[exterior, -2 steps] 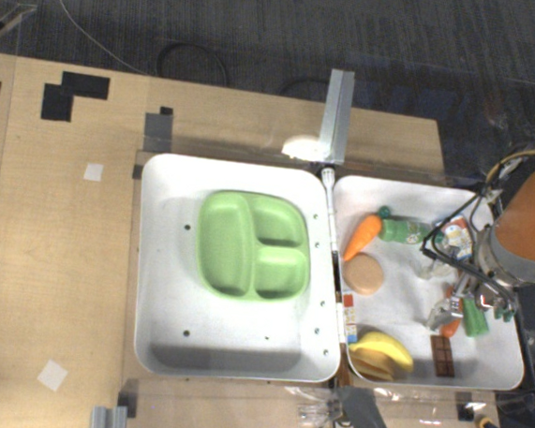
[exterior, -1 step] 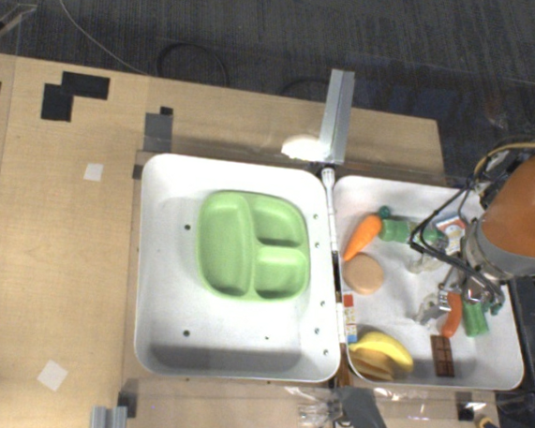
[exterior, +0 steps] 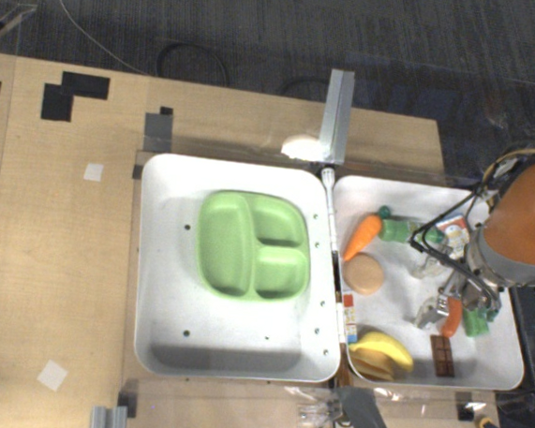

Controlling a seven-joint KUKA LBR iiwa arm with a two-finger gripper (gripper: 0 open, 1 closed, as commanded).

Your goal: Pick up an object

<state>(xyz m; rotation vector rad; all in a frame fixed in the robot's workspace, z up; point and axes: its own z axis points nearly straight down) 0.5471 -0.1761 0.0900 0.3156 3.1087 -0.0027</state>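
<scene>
My gripper [exterior: 439,313] is low over the right part of the right bin [exterior: 514,373], under the arm's orange band [exterior: 531,213]. A small orange piece [exterior: 452,320] with a green end [exterior: 476,322] lies right against the gripper's right side. A carrot [exterior: 363,236] lies at the bin's upper left, with a green item [exterior: 396,230] beside its top. Below the carrot sits a tan round object [exterior: 366,274]. A banana [exterior: 381,353] lies in the lower left corner and a brown bar [exterior: 441,356] lies just below the gripper.
The left bin [exterior: 152,338] holds a light green divided tray [exterior: 250,244]. A metal divider [exterior: 334,262] separates the two bins. Black cables [exterior: 444,242] loop from the wrist over the right bin's upper part. A wooden bench top [exterior: 37,261] stretches to the left.
</scene>
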